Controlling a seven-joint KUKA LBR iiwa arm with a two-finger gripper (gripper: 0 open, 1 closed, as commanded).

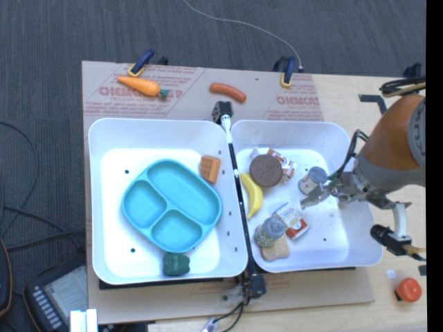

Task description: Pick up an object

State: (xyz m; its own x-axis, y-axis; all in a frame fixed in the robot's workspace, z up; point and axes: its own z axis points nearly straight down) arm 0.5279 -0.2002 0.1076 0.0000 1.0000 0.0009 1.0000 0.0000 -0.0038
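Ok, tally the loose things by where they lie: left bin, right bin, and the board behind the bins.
Left bin: 3 – blue divided tray, orange block, green pepper
Right bin: 5 – brown round disc, banana, small carton, bottle, bread piece
Board behind: 2 – carrot, sausage
Total: 10

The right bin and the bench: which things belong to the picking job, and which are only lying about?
For the job:
- hand, low in the right bin
- banana
- brown round cookie
- small carton

Lying about:
- blue divided plate in the left bin
- green pepper
- carrot and sausage on the board behind
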